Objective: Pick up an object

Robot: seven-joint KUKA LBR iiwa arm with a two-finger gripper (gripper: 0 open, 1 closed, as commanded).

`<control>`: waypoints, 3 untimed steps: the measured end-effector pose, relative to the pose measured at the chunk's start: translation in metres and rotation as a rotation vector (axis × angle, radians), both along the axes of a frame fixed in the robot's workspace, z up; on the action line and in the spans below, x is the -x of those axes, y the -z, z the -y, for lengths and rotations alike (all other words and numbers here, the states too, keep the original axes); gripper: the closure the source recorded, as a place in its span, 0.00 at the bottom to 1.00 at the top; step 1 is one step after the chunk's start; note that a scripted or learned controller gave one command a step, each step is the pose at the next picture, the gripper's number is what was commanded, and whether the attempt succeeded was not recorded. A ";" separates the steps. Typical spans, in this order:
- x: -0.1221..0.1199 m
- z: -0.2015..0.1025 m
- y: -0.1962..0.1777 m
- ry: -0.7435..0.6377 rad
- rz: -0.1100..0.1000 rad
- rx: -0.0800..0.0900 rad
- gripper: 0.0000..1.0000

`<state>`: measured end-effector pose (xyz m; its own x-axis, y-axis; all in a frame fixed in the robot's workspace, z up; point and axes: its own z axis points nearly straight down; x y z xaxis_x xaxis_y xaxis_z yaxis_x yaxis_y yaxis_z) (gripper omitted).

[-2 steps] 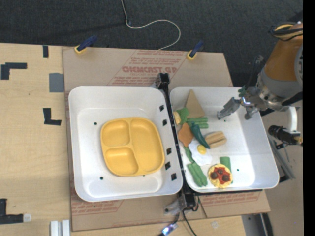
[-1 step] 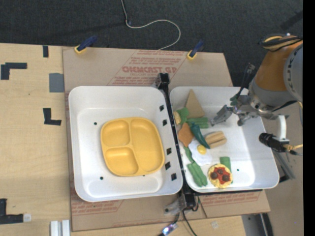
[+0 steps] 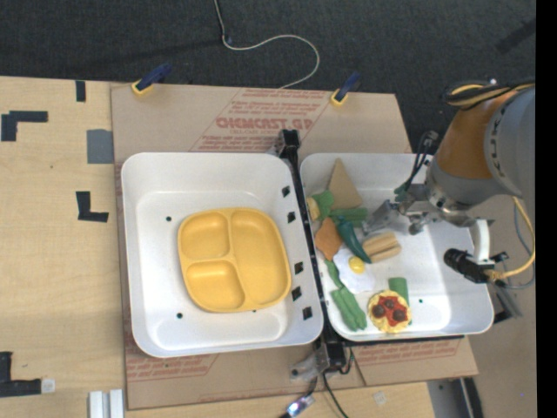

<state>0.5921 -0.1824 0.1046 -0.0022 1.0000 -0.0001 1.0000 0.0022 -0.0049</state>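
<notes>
Pincer (image 3: 376, 222) sits low in my right bin (image 3: 452, 320), grip unreadable, touching a tan block (image 3: 381, 248) crowded by green pieces (image 3: 348, 306), wedge (image 3: 343, 187) and pizza (image 3: 389, 311).

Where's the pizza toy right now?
The pizza toy lies near the front edge of the right bin, between two green pieces.

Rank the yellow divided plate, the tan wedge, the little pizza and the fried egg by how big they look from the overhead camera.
1. Yellow divided plate, by far.
2. Tan wedge.
3. Little pizza, looks close to the wedge, so those two are unsure.
4. Fried egg, partly covered by other toys.
</notes>
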 end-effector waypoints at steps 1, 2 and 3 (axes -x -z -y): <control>0.000 -0.001 0.021 -0.001 0.003 0.001 0.00; -0.001 -0.002 0.009 -0.001 0.005 0.002 1.00; 0.005 -0.001 -0.051 0.002 0.007 0.000 1.00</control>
